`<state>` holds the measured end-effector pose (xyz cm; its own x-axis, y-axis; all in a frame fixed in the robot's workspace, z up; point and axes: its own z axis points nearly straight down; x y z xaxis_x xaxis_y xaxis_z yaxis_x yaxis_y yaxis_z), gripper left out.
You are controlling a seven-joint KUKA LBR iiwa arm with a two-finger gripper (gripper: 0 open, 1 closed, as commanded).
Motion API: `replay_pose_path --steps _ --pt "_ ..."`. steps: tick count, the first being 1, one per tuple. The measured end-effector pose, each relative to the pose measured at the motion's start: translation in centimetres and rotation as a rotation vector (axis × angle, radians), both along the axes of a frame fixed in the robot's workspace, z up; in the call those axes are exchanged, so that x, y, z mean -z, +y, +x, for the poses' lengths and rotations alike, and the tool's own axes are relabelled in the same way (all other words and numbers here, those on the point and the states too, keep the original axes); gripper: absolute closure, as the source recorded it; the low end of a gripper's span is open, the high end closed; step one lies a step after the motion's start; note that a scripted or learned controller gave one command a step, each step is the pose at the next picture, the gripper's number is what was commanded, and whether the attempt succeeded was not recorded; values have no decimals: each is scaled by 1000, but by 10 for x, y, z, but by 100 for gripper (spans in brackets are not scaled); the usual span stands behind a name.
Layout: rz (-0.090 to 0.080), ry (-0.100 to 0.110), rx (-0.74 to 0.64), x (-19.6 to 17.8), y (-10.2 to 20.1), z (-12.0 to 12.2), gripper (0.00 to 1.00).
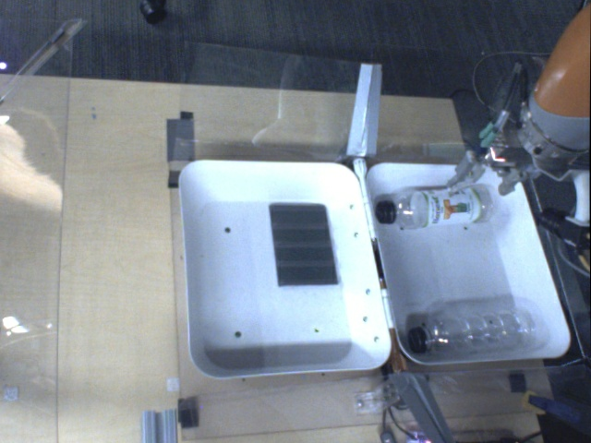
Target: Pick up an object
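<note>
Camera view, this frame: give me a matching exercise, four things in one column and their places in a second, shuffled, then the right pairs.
Things:
1. dark ribbed block
2. labelled bottle
3. clear bottle
4. gripper

Places:
A. lying along the near wall of the right bin
B. above the far right corner of the right bin
C. flat in the middle of the left bin
D. lying on its side at the far end of the right bin, black cap toward the divider

Pairs: 1-C, 2-D, 3-A, 4-B
</note>
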<state>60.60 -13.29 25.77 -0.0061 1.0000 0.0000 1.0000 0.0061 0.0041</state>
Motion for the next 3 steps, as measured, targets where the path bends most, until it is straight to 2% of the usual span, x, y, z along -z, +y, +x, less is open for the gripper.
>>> replay_pose_path --steps 1,2,3 --pt "0 1 -37 148 25 50 0" --pt "0 -1 -130 159 -4 -13 0" --pt "-7 -12 -356 167 -36 -83 0"
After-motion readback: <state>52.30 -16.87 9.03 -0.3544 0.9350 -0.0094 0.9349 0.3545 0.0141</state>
